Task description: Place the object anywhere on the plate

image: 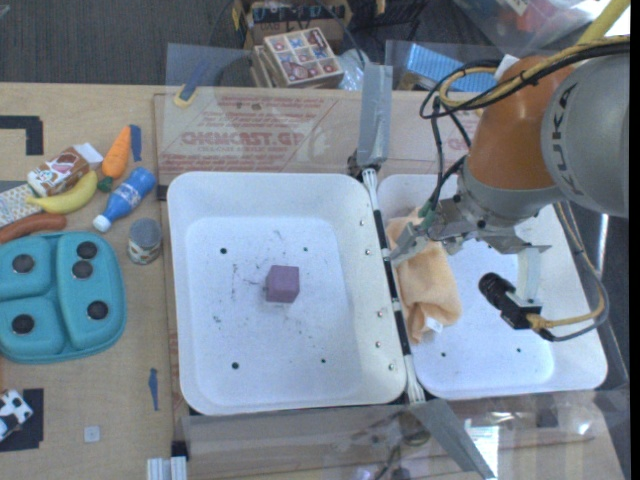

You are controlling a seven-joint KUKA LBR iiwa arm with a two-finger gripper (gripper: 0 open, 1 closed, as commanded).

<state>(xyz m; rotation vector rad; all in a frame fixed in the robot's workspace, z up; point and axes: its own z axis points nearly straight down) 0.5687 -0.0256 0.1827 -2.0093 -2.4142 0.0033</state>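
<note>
The arm (545,128) reaches in over the right bin (570,368), its wrist low above a crumpled tan cloth (430,278) that lies along that bin's left wall. The claw (425,230) sits right at the cloth's upper end, but whether it is wide, narrow or pinching the fabric I cannot tell — the wrist hides it.

The likeliest thing to move, by my reading, is the small purple block (282,283), lying alone near the middle of the left bin (200,208), well apart from the claw. I see no plain plate; the teal compartment tray (55,293) on the worktop (80,118), left of the bins, is the nearest thing to one.

To do the step well, the claw should rise clear of the cloth and the ridge between the bins, then come straight down over the block.

In the way: the cloth may snag — and the can (145,240), bottle (125,198), banana (65,196) and carrot (118,153) crowd the tray's upper side
</note>
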